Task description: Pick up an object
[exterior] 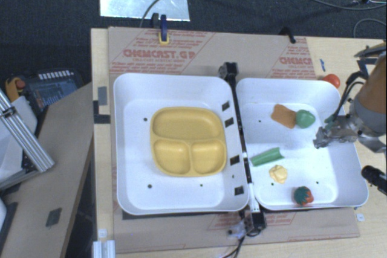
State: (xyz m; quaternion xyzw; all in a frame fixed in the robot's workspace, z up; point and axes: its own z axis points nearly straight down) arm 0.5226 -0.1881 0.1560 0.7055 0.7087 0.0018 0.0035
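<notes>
The right bin (347, 181) holds several small objects: an orange block (283, 115) touching a green ball (305, 118) near the back, a green cylinder (266, 156) lying at the left, a pale yellow lump (278, 173) below it, and a red-and-green ball (303, 195) near the front edge. My gripper (321, 139) reaches in from the right and hangs over the bin's right half, just right of and below the green ball, with nothing seen between its fingers.
The left bin (130, 148) holds a yellow three-compartment tray (186, 140). A black divider bar (236, 130) runs between the bins. A red ball (331, 79) lies outside the right bin's back corner. Cables trail at the back and right.
</notes>
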